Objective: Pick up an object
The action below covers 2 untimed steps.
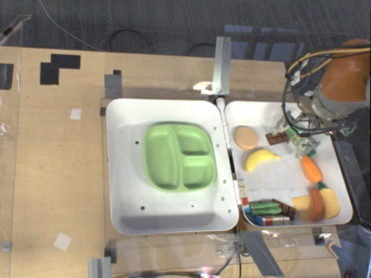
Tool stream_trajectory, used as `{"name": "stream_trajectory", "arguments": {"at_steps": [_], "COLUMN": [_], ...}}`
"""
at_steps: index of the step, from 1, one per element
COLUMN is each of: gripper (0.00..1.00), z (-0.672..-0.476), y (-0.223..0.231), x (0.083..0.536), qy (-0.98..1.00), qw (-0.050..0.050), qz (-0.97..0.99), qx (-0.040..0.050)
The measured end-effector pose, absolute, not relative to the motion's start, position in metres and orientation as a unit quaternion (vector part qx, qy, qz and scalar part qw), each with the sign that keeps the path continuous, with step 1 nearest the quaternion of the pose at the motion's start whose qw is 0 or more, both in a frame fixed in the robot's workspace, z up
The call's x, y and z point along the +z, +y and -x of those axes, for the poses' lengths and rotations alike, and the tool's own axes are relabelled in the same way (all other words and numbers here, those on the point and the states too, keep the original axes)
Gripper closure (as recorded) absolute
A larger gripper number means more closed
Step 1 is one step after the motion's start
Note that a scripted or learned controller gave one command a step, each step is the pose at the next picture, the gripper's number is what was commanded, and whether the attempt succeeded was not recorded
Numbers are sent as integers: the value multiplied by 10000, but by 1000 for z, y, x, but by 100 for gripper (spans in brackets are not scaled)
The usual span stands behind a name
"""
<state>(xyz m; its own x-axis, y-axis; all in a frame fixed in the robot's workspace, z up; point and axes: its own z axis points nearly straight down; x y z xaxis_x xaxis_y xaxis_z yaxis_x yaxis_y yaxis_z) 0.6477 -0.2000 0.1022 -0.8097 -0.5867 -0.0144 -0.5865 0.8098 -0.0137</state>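
One banana (260, 159), one carrot (312, 169), two bins (116, 155).

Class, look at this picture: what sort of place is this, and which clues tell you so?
Probably a robotics lab test bench: a robot arm reaches over two white bins, one holding toy food like a banana, with cables on the floor.

The gripper (302, 139) hangs over the far right part of the right bin (278, 181). Just left of it lies a chocolate piece (277, 137), further left a round cookie (246, 136), and nearer the camera from that a banana (260, 159). Just in front of the gripper lies a carrot (312, 169); well in front, a hot dog (316, 204) and 1 bundle of markers (268, 209). Far left, the left bin (124, 172) holds a divided plate (179, 156).
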Motion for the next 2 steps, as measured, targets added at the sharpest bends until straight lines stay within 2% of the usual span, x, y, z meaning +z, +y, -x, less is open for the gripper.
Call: {"name": "stream_trajectory", "arguments": {"at_steps": [1, 2], "gripper": [0, 0], "z": [-600, -562], "y": [-206, -206], "x": [96, 97], "qy": [9364, 9326], "qw": [118, 137], "qz": [3506, 3606], "qx": [-66, -81]}}
